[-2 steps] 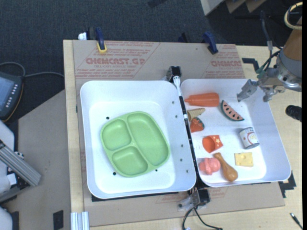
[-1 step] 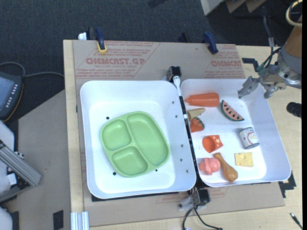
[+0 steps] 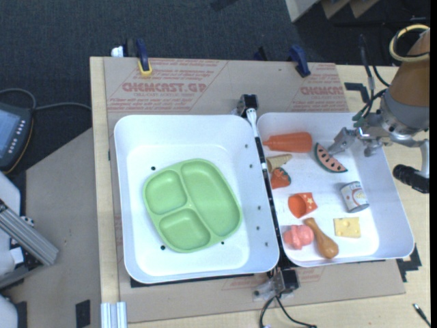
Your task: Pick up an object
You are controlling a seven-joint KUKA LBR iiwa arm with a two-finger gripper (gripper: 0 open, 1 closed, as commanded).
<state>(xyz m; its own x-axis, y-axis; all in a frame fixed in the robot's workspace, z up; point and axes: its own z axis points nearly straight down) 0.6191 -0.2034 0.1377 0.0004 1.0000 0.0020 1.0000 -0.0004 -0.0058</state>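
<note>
The right bin (image 3: pixel 392 203) holds several toy foods. An orange carrot (image 3: pixel 289 141) lies at its far left, with a watermelon slice (image 3: pixel 330 158) to the right of it. Nearer the front are a small tin can (image 3: pixel 354 196), a yellow cheese wedge (image 3: pixel 347 227), a chicken drumstick (image 3: pixel 321 238), a pink piece (image 3: pixel 298 236), an orange-red piece (image 3: pixel 302 203) and a small red-and-tan piece (image 3: pixel 279 177). My gripper (image 3: pixel 354 144) hangs over the bin's far right part, just right of and above the watermelon slice. It is open with nothing between its fingers.
The left bin (image 3: pixel 130 149) holds a green divided plate (image 3: pixel 192 204). A black divider with clips (image 3: pixel 260 159) runs between the bins. The grey arm with its orange band (image 3: pixel 410 87) comes in from the right. A cardboard sheet (image 3: pixel 205 80) lies under both bins.
</note>
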